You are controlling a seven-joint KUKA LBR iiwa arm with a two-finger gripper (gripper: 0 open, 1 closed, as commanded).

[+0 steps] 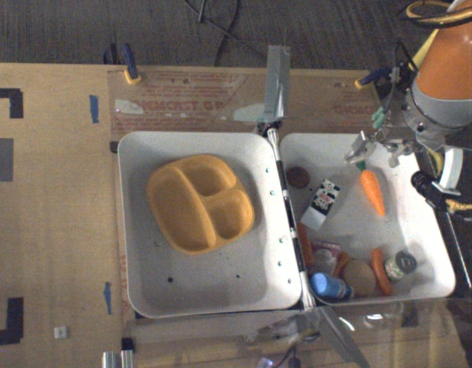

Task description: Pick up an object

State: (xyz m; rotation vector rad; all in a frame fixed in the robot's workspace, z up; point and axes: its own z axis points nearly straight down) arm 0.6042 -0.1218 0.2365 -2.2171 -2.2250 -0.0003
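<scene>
We see the gripper [364, 150] poised at the right bin's [431, 240] far edge just above a carrot [373, 193]; whether its jaws are parted, we cannot tell.

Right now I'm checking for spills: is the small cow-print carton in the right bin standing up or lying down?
Lying down. The carton lies flat on the right bin floor, its long printed side facing up, white end pointing toward the divider.
</scene>
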